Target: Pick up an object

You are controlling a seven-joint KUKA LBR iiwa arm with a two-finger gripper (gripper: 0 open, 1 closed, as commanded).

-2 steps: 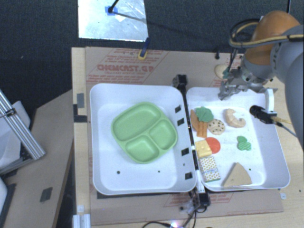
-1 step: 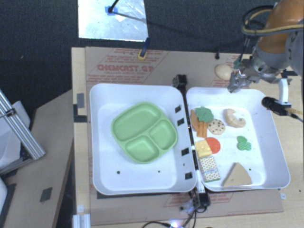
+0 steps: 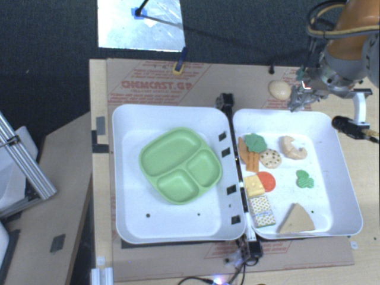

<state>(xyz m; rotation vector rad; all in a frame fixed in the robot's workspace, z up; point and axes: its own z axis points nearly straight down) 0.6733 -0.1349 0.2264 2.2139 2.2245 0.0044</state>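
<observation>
- While the arm is hovering at the far right corner of the counter, its hand is sitting just above the far rim of the right bin, and I cannot tell from this angle how the hand is set, since it is small and dark against the rim.
- Nothing is showing in the hand, so the pick is looking not yet begun.
- The candidates are lying in the right bin: a green leafy piece on orange sticks, a cookie, a curled pastry, a red slice touching a yellow block, a patterned cracker, a small green piece and a tan wedge.
- A pale egg-like thing is resting on the counter just outside the bin, near the hand; a descent here is risking the rim or that stray piece rather than anything inside.
- The pieces by the divider are crowding each other, so a grasp there is likely catching two at once or nudging one aside.
- The flat ones, like the cookie and the cracker, are offering little height, and a grasp may be sliding over them.
- The green tray in the left bin is lying well apart and is looking too wide for this hand.
</observation>
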